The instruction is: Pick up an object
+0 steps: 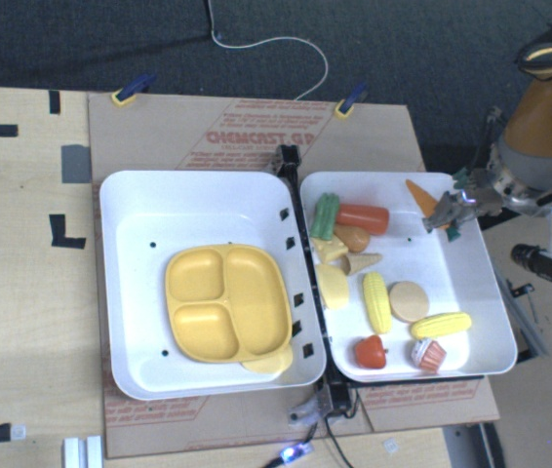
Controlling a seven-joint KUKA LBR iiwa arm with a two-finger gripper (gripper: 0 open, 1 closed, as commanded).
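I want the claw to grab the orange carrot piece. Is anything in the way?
Nothing visible. The claw hovers over the right bin's far right corner, and the carrot lies just beside it, apart from the other toys. The nearest one, the red sausage, lies on the carrot's far side.

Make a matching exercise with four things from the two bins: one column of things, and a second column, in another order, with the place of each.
Things:
1. yellow divided plate
2. red tomato
3. orange carrot
4. green vegetable

Places:
A. near edge of the right bin
B. far edge of the right bin, close to the gripper
C. in the left bin
D. far end of the right bin, next to the wall between the bins

Pairs: 1-C, 2-A, 3-B, 4-D
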